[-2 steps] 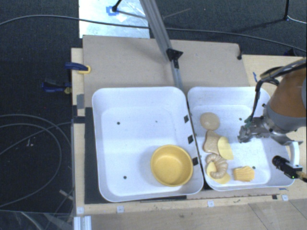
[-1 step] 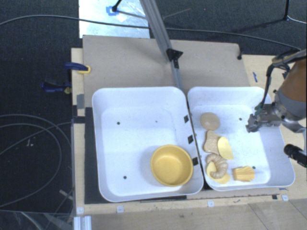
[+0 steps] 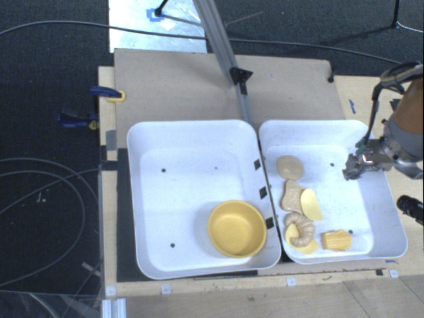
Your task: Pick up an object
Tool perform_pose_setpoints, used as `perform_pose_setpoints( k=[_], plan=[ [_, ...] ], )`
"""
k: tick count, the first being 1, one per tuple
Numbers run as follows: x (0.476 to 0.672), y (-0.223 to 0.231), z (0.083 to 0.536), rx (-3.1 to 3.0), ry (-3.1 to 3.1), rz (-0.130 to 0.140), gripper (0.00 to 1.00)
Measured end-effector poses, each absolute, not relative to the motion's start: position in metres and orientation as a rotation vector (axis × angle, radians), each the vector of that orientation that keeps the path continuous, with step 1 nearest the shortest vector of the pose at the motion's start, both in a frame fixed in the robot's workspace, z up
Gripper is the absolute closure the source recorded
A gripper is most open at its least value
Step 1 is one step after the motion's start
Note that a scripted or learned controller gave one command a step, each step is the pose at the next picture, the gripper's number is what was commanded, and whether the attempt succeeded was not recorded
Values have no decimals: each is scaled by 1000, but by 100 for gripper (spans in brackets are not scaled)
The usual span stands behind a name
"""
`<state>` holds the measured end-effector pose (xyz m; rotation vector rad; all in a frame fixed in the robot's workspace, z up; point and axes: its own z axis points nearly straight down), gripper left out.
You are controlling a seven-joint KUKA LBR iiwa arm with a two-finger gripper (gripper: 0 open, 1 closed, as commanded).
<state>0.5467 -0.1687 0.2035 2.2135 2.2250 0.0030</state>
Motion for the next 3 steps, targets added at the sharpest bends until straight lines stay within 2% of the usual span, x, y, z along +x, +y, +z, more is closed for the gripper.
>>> perform_pose_setpoints(
  k=[1,3],
  plan=[
    [562,-114,198,2209,2232,4,100],
    [602,-1,227,2207,2234,8,100]
  ],
)
